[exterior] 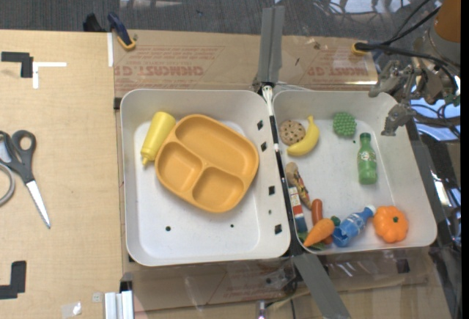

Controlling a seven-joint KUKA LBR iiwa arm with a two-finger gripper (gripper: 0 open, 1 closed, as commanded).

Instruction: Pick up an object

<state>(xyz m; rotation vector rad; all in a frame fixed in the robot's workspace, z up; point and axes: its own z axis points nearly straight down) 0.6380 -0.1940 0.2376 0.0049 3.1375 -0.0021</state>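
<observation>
My gripper [389,104] hangs over the right bin's far right corner, its fingers spread and nothing between them, so it is open. In the right bin [333,182] lie a cookie [292,132], a banana [308,138], a green bumpy ball [344,124] and a green bottle [366,160]. Along that bin's near edge are an orange pumpkin [390,224], a blue bottle [353,226], a carrot [319,234] and a red sausage [316,208]. The green ball is the closest object to the gripper, a little to its left.
The left bin [146,222] holds a yellow divided plate [208,163] and a yellow squeeze bottle [156,136]. Scissors [26,171] lie on the wooden bench at far left. Cables hang around the arm at the upper right.
</observation>
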